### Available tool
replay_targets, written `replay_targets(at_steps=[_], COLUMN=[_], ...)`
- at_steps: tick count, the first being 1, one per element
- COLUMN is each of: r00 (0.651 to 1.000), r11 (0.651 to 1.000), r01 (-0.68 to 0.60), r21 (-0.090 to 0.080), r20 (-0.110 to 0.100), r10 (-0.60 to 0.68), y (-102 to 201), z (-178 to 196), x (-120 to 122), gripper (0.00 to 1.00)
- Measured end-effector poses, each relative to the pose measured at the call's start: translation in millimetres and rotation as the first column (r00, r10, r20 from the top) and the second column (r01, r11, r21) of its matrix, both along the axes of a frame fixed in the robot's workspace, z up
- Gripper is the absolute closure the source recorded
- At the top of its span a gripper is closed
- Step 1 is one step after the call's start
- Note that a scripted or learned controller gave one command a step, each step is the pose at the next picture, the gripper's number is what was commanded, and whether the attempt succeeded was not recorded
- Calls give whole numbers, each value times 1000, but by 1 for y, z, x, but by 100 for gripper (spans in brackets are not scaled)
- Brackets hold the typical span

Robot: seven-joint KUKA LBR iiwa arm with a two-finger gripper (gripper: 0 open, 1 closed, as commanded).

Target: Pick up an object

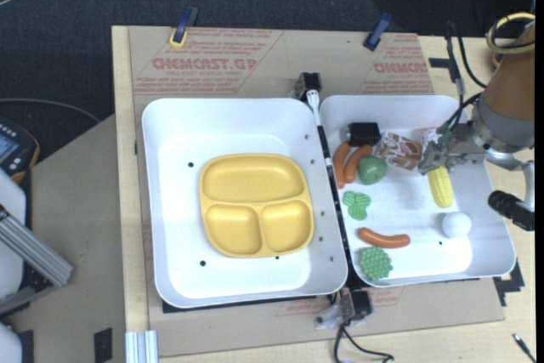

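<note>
While the gripper hangs low in the right bin, these items lie around it:
Corn cob: a small yellow cob (440, 185), ridged, lying lengthwise just under the gripper near the right bin's far right side.
Gripper: (439, 155) dark grey, right above the cob's upper end; whether it is open or closed cannot be told.
Wrapper: a crumpled red and white packet (399, 149) just left of the gripper.
White ball: (456, 224) just below the cob.
Black block: (364, 133) at the bin's far left corner.
Sausages: one (342, 163) beside a green round vegetable (371, 170), another (384, 239) lower down.
Green pieces: (357, 202) and (375, 263).
Right bin: white (493, 261).
Left bin: white (170, 208), holding a yellow divided tray (255, 204).
</note>
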State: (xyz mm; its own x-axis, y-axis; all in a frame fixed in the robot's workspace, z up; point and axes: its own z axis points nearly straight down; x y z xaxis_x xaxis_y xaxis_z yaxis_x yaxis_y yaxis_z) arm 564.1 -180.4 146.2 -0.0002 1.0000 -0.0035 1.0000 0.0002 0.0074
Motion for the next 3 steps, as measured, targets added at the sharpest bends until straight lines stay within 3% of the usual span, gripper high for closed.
replay_targets(at_steps=[1, 2, 3], r00=[1000, 1000, 1000], r11=[1000, 1000, 1000], r01=[-2, -1, -5], r21=[1, 1, 3], r20=[-1, -2, -3], r10=[2, 1, 5], y=[10, 10, 52], z=[56, 80, 84], x=[1, 2, 29], gripper=[100, 100, 100])
